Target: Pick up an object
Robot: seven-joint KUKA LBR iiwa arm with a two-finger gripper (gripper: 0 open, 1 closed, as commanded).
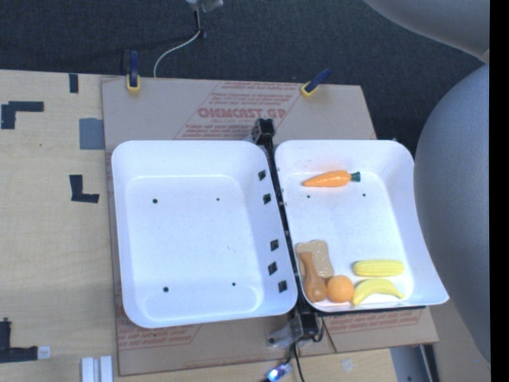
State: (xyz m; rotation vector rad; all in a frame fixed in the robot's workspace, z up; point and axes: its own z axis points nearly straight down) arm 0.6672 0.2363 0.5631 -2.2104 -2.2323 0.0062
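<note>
Four or five toy foods in the right bin, jaws far off at the top edge.

Seen blurred at the upper edge over dark floor, well apart from both bins: jaws, apart or together impossible to tell. Grey arm [465,173] down the right side, beside the right bin [402,205]. In that bin's far half, alone: an orange carrot [326,179], lying crosswise, green tip to the right. Bunched in the near corner: a tan block [316,258] leaning over a brown piece, an orange ball [339,290] touching it, then a yellow corn cob [378,268] just above a banana [377,291]. Next to it, rims touching: the left bin [119,213]. Under both: a cardboard sheet [238,114] clipped to the desk [48,237].
</note>
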